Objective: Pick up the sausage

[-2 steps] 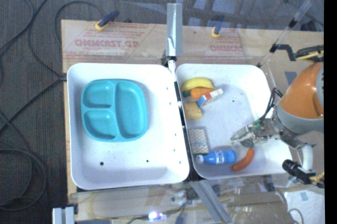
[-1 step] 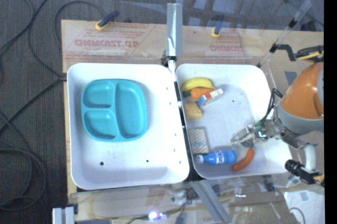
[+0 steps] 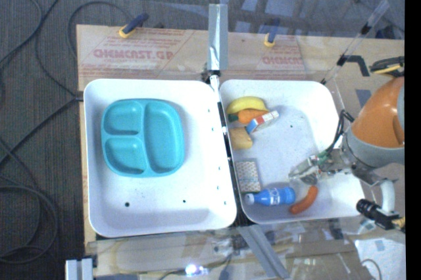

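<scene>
1. One sausage lies just below the pincer, in the right bin.
2. I cannot tell if the pincer is open or closed.
3. One blue bottle lies beside the sausage, below-left of the pincer.
4. One banana sits far up-left.
5. One blue plate rests far left.

The arm runs off the right edge — its jaws too small to read.

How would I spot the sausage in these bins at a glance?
Go to the right bin and follow its near edge toward the arm's side. The sausage lies there beside the blue bottle: a short, curved, orange-red link, the only such piece there.
</scene>
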Available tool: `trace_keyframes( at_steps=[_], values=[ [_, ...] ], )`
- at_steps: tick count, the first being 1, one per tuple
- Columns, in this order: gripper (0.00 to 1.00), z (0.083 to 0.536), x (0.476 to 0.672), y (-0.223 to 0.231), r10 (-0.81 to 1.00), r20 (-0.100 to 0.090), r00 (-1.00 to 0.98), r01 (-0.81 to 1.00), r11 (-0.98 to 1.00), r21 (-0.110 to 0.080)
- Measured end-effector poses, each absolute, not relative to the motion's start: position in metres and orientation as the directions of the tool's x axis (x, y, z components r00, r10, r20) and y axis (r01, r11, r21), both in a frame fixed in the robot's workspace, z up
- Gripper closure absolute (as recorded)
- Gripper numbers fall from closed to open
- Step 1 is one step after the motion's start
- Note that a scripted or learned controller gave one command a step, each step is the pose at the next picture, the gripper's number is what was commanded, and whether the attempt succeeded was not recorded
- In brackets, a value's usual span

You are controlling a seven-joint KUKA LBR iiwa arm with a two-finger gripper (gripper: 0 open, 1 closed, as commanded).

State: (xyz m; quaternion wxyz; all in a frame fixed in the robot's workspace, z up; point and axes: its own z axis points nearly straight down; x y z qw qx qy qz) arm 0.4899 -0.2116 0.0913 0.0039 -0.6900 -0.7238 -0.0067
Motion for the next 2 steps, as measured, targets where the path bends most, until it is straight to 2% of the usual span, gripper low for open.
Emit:
trace_keyframes(
  at_steps=[1,2],
  values=[
    [0.0,0.091,0.49,-0.211,0.999,0.016,-0.034,0.999,0.034,0.007],
    [0.0,0.09,0.526,-0.157,0.998,-0.006,-0.062,0.998,0.062,0.014]
  ],
)
